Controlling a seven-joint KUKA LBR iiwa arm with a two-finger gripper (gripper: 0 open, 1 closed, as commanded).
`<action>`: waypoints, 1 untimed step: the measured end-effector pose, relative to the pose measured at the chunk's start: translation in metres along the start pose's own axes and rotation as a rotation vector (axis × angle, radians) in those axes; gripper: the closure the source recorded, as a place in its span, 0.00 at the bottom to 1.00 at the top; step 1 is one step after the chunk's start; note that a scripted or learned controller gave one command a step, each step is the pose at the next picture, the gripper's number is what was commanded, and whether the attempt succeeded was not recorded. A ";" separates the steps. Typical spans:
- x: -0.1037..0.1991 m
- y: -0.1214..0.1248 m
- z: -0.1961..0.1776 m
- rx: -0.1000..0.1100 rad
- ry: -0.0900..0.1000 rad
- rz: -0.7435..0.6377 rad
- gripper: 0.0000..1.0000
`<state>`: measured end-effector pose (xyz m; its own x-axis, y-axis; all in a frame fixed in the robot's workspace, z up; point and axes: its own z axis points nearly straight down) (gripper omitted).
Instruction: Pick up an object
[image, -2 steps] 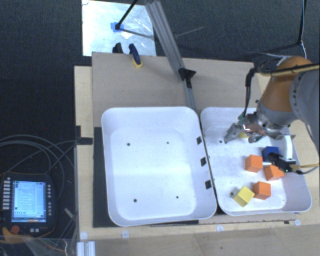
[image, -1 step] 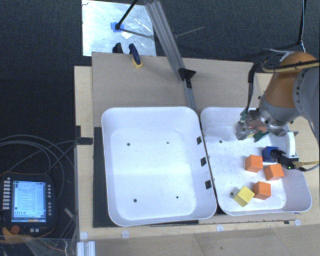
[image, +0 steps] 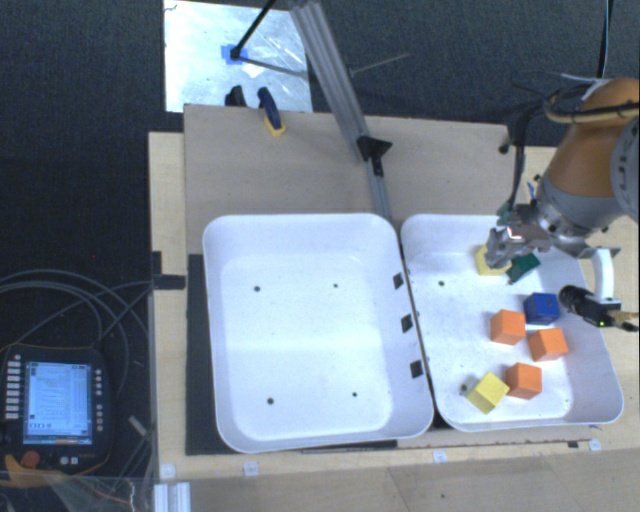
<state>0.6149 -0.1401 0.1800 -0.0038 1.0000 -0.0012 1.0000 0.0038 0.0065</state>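
My gripper (image: 505, 252) hangs low over the far part of the right bin (image: 440, 330). Right under it lie a pale yellow block (image: 488, 264) and a dark green block (image: 523, 266), both partly hidden by the gripper. Nearer the front of that bin sit a blue cube (image: 542, 307), three orange cubes (image: 507, 326) (image: 548, 344) (image: 524, 380) and a yellow cube (image: 489, 391).
The left bin (image: 300, 330) lies beside the right one, with black clips along the shared wall. A grey slanted pole (image: 340, 90) crosses above the bench's back. A teach pendant (image: 55, 405) and cables lie on the floor at left.
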 end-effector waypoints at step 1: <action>0.002 0.003 -0.044 -0.001 0.000 -0.002 1.00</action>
<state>0.6179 -0.1380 0.2245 -0.0060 1.0000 -0.0015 1.0000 0.0060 0.0076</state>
